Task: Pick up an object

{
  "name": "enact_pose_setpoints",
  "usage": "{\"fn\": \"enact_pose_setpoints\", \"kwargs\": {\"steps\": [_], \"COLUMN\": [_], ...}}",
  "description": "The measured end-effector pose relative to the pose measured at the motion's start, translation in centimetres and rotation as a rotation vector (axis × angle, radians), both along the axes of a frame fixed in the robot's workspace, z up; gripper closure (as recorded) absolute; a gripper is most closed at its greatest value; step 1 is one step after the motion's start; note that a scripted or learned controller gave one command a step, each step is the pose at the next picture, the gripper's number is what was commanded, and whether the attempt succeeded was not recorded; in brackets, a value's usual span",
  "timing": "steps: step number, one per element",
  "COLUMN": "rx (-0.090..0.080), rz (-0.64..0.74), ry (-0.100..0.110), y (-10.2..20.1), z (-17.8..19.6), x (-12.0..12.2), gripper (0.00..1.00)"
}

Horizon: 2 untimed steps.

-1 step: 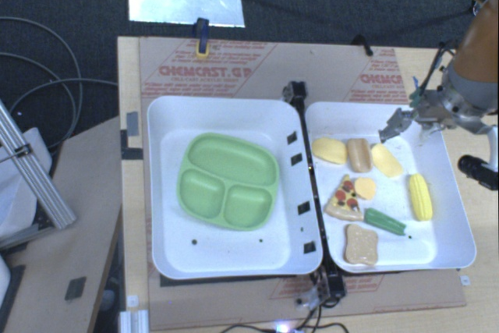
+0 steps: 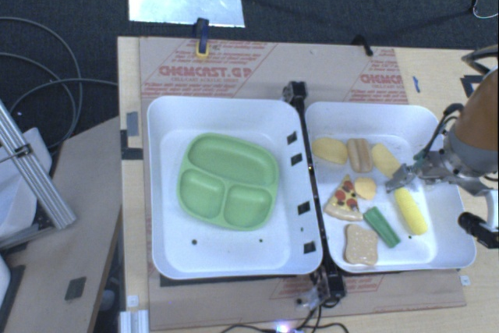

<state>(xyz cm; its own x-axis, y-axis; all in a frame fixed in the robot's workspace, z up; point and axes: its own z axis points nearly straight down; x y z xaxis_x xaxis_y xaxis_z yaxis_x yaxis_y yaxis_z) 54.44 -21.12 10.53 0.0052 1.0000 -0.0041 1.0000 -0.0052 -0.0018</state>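
The arm (image 2: 477, 138) is cut off by the right edge, and its jaws are too blurred to read.

Matt green plastic plate (image 2: 228, 182)

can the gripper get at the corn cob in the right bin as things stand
Probably yes. The gripper hangs just over the upper end of the corn cob, which lies in the right bin with nothing on top of it. The green piece lies to its left, apart from it.

Claw (image 2: 403, 177) low over toy food in right bin (image 2: 390, 115), green plate (image 2: 228, 181) in left bin (image 2: 226, 109)
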Motion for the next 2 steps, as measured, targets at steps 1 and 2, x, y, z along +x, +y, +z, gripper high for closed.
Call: {"fn": "enact_pose_setpoints", "kwargs": {"steps": [1,2], "rx": [0.000,-0.003], "rz": [0.006,0.005], "ry": [-0.008,-0.015], "y": [5.3,5.0], "z": [-2.0,-0.7], "x": [-5.7,-5.3], "gripper": [0.00,1.00]}}
